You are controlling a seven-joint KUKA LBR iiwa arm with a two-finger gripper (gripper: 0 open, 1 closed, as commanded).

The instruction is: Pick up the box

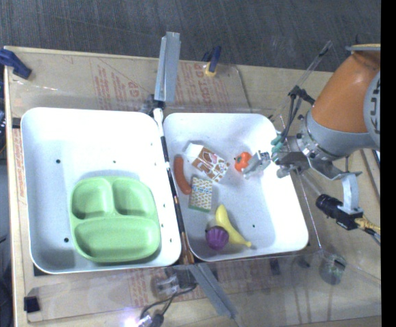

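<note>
The box (207, 163), a small white and brown printed carton, lies tilted in the upper left part of the right bin (290, 213). My gripper (255, 164) hangs over the upper middle of that bin, to the right of the box and apart from it. It is open with nothing between its fingers. A small orange toy (242, 160) sits just left of the fingertips, between them and the box.
A red sausage (181, 174) lies by the right bin's left wall. A flat patterned packet (201, 194) sits below the box. A banana (229, 227) and a purple piece (216, 237) are near the front. A green divided tray (115, 218) is in the left bin (48, 142).
</note>
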